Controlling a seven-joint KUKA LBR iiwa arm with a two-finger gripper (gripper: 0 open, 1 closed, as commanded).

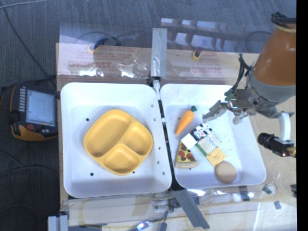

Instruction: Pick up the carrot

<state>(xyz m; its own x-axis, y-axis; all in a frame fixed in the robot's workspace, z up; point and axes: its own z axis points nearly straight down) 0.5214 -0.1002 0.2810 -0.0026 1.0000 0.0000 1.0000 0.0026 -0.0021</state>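
The carrot (185, 121) lies free near the right bin's (250, 174) left wall, while the gripper (215, 110), jaws apart and empty, hovers beside it.

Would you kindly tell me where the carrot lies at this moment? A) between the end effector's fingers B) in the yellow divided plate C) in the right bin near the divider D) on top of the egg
C: the carrot lies on the right bin floor beside the central divider, apart from the end effector.
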